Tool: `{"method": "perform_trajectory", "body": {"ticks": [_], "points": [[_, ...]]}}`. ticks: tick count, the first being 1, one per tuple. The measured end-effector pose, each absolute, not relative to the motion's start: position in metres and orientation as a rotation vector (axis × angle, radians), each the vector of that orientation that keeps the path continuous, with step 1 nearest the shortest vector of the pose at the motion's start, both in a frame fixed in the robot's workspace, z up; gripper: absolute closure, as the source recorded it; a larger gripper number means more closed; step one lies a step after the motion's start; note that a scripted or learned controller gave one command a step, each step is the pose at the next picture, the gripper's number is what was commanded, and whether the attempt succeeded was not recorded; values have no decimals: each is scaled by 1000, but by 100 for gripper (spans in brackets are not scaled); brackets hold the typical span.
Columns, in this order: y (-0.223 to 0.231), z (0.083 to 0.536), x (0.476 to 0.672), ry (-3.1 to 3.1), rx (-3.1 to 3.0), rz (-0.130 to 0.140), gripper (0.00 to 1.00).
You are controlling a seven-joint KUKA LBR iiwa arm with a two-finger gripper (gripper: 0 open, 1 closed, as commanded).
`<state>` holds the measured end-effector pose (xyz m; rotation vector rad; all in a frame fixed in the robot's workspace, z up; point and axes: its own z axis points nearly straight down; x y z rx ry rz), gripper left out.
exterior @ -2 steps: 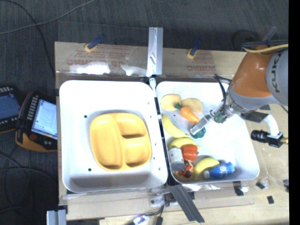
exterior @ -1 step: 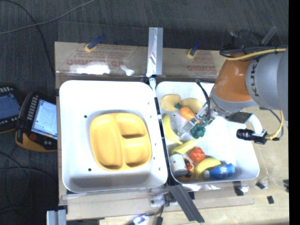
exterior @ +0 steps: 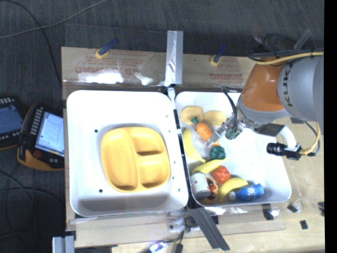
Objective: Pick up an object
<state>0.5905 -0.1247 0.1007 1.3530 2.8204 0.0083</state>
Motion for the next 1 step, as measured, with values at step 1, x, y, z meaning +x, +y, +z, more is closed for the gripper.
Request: {"method": "perform_trajectory", "body": {"ticks": [1], "points": [[-77, 183, 621, 2693, 1618, -2, 100]]}}
